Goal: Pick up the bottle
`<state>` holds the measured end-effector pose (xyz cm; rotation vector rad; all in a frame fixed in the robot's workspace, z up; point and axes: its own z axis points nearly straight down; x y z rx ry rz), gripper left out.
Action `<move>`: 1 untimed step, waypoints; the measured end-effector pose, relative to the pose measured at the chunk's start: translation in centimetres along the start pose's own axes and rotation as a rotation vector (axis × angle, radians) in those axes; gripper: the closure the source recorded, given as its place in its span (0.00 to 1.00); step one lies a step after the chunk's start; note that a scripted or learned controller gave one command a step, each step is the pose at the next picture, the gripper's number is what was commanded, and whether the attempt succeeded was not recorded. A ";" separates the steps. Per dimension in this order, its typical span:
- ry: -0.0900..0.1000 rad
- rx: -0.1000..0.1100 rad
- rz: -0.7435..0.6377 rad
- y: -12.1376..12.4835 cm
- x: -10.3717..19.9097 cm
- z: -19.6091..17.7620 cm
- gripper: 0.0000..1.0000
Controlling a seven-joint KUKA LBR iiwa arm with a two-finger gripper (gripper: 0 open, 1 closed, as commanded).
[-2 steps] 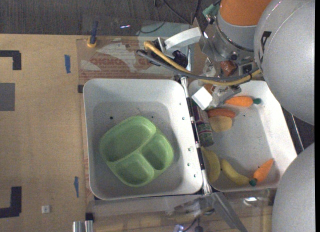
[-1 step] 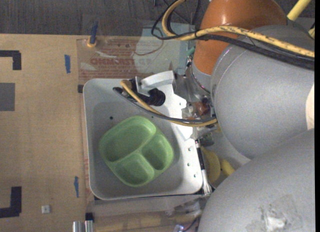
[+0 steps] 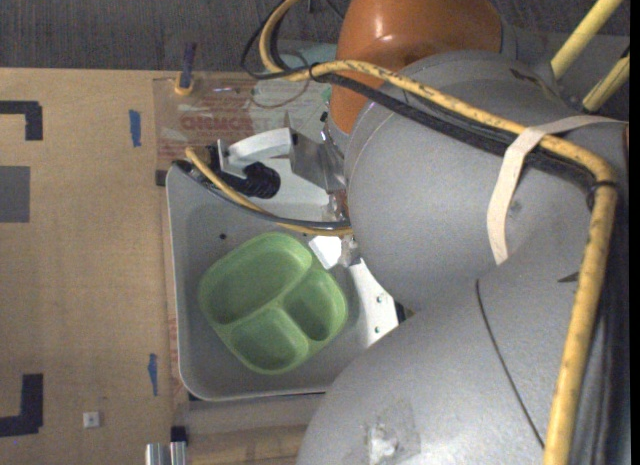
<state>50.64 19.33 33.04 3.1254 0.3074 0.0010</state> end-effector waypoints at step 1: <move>-0.004 0.000 -0.354 -3.8 -2.1 -6.3 1.00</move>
